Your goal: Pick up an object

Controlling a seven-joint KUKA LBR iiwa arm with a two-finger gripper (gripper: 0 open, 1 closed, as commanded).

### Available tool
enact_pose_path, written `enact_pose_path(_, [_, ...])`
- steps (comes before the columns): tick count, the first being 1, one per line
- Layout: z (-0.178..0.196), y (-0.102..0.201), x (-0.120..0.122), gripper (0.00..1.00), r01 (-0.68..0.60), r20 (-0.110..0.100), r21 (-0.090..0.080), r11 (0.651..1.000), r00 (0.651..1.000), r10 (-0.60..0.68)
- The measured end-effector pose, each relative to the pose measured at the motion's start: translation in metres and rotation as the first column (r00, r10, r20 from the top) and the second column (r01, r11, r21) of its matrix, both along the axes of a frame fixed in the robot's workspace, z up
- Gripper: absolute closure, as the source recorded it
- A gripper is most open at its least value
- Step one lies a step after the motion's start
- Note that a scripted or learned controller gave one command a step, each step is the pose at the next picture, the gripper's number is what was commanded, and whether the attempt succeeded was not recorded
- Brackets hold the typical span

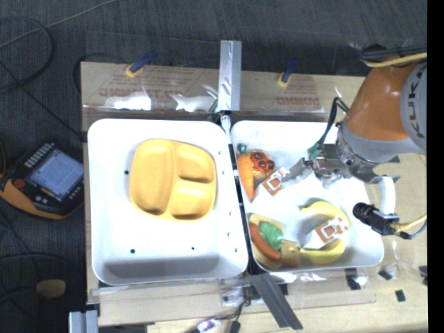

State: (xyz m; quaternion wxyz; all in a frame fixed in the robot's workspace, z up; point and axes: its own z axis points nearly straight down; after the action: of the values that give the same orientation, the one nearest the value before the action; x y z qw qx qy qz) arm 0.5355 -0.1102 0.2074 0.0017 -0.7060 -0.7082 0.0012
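two bins sit side by side; the gripper (300, 168) hangs low in the right bin (368, 255), and whether its fingers are parted or closed cannot be told. a tagged carrot toy (248, 172) lies just left of the fingertips, against the dividing wall. the banana (326, 245) lies below them, near the lower rim. the left bin (104, 248) bears a yellow divided tray (172, 177).

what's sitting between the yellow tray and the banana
In the camera view, the bins' divider and a toy hot dog lie between the yellow tray and the banana.
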Motion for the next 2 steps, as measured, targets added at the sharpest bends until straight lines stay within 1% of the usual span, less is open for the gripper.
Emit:
enact_pose_path(1, [-0.081,0.010,0.073,0.00,-0.236,0.001,0.000,0.972,0.972,0.236])
enact_pose_path(2, [-0.118,-0.005,0.073,0.00,-0.395,0.014,-0.006,0.919,0.918,0.395])
